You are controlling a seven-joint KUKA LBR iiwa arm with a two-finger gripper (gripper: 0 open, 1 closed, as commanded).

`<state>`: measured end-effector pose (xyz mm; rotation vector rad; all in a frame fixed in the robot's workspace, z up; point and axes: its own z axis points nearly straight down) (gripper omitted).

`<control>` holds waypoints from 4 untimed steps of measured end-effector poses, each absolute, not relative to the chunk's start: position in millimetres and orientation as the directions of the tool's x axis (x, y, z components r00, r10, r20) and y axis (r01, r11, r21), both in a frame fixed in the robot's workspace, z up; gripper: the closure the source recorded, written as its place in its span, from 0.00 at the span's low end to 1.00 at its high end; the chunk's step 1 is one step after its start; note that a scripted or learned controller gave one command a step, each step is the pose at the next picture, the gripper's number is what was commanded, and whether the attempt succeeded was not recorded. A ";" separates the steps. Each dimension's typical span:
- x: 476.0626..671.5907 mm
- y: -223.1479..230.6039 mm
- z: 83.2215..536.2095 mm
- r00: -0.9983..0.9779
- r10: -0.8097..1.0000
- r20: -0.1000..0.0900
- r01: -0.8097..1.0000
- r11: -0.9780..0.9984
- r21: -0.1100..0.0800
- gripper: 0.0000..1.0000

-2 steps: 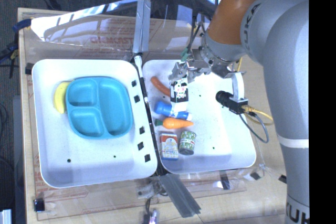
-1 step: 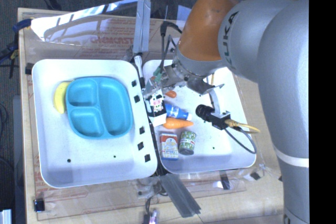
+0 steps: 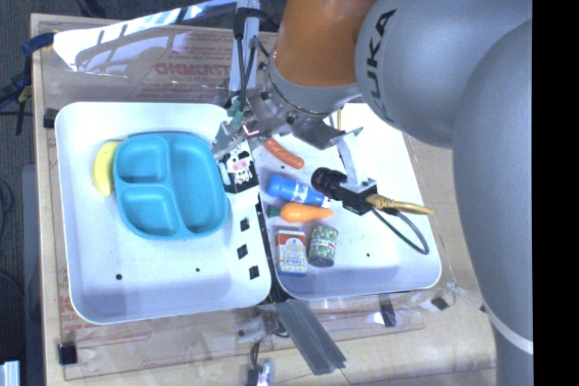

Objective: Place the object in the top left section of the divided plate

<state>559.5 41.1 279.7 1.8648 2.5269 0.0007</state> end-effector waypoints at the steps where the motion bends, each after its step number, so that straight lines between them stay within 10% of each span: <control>1: 533.8 142.3 259.0 -0.304 0.953 0.000 0.953 0.304 -0.002 1.00; 2: 614.3 101.9 239.3 -0.457 0.889 0.000 0.889 0.457 -0.004 1.00; 4: 586.0 111.0 157.4 -0.953 0.304 0.001 0.304 0.953 -0.001 1.00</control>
